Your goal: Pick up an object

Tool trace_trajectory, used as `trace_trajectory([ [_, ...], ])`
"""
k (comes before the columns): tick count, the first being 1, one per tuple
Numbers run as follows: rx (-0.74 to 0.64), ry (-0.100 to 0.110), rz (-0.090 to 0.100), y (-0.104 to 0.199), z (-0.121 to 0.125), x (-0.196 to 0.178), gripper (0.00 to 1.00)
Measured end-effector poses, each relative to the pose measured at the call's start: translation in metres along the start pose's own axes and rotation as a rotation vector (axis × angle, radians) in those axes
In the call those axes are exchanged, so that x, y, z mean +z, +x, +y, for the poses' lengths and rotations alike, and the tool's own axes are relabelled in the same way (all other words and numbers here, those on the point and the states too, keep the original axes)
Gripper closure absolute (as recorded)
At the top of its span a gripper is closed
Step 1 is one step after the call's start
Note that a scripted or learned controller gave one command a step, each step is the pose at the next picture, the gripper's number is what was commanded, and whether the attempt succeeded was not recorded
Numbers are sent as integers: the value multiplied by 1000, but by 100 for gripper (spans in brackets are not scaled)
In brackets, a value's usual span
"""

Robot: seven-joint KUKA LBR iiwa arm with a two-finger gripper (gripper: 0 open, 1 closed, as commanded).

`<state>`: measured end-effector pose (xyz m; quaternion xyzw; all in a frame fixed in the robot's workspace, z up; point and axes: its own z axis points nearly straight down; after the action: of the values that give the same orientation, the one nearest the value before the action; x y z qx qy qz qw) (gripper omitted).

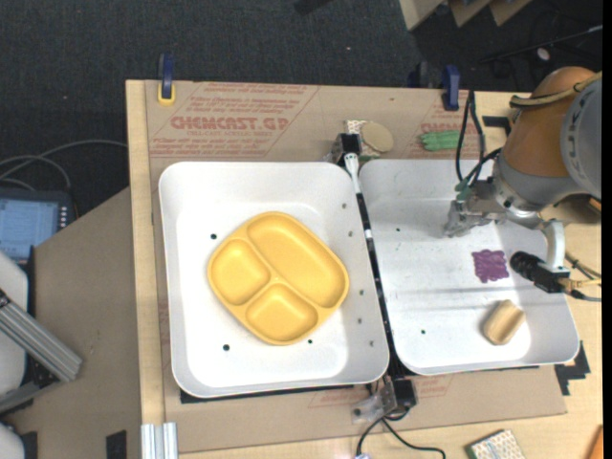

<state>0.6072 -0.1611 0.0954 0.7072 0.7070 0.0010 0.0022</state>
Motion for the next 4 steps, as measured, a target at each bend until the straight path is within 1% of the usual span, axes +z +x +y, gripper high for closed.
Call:
trace_trajectory([
  [1, -9, -4, 4, 106, -11, -100, 100],
  [2, 1, -3, 0, 87, -26, -151, 100],
  [3, 3, 7, 1, 51, -43, -143, 100],
  [4, -1, 10, 4, 76, -60, -110, 100],
])
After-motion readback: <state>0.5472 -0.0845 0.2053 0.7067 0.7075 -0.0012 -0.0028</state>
